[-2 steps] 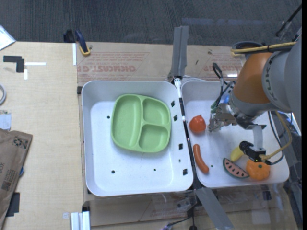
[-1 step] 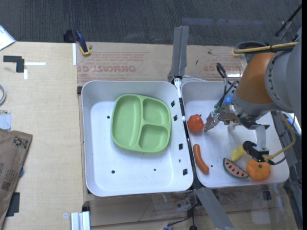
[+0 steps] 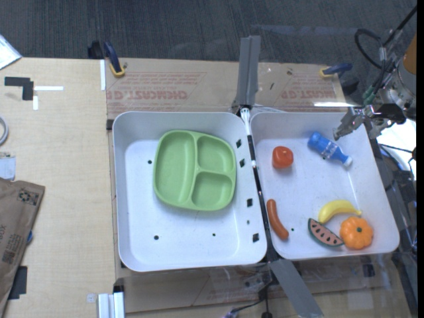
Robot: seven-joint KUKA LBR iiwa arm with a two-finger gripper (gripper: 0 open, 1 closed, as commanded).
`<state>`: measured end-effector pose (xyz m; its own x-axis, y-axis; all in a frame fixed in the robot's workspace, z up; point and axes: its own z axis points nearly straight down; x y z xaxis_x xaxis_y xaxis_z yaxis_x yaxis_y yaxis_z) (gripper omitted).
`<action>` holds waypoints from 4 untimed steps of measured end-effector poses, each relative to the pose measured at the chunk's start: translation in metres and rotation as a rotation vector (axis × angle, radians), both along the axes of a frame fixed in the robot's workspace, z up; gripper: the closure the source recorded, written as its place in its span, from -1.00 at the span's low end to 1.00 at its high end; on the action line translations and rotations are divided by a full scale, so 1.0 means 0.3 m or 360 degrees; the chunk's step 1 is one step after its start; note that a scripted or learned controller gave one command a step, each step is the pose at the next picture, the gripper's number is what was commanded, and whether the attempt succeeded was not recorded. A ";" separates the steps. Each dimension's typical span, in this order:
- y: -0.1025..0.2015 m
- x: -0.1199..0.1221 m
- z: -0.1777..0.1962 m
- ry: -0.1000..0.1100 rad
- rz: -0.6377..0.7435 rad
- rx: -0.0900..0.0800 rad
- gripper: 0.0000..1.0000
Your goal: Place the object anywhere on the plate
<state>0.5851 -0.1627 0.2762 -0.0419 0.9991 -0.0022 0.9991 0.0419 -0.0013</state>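
The blue bottle (image 3: 328, 148) lies just beside the claw (image 3: 347, 127).

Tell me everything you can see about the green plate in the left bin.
The green plate is a pale green, rounded-square tray that looks like matte plastic. Raised ridges split it into three compartments: one long section on its left side and two smaller ones on the right. Nothing lies in any of them. It rests flat on the floor of the left bin, turned slightly askew, in the bin's upper middle area, apart from the walls. No toy or gripper touches it.
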 end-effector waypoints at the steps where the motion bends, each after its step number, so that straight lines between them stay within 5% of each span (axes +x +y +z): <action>1: 0.000 0.002 0.025 0.0004 0.0004 -0.0004 1.00; 2: 0.224 0.092 -0.240 0.0003 0.0023 0.0002 1.00; 3: 0.460 -0.056 -0.286 0.0004 0.0153 0.0002 1.00; 4: 0.636 -0.023 -0.368 -0.0024 0.0105 -0.0016 1.00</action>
